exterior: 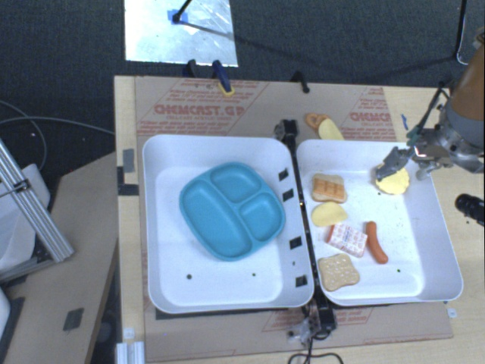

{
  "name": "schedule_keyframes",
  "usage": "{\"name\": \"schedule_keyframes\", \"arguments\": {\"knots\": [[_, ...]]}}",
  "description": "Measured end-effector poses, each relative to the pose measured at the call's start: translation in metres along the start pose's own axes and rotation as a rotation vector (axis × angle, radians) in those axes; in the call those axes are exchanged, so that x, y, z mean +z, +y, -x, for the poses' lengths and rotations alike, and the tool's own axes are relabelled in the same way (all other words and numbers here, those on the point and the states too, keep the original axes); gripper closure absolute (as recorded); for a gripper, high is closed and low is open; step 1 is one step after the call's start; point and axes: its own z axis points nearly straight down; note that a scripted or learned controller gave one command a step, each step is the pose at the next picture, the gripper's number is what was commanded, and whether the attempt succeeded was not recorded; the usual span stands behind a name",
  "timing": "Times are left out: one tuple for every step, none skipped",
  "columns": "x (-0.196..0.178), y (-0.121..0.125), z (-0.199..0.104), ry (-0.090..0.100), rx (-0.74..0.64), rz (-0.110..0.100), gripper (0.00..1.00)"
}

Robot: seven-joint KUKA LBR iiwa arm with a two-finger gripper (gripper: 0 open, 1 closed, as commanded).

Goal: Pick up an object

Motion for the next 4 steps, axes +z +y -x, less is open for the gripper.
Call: {"name": "schedule_keyframes", "arguments": {"knots": [[0.134, -0.048, 0.012, 0.004, 0.005, -0.015, 0.0], [0.157, -0.076, 0.013, 0.0, 0.004, 0.015, 0.0], [0.157, -0.088, -0.001, -0.007, 0.004, 0.016, 0.0], [0.146, -0.087, -0.003, -0.003, 0.002, 0.017, 1.0]]}}
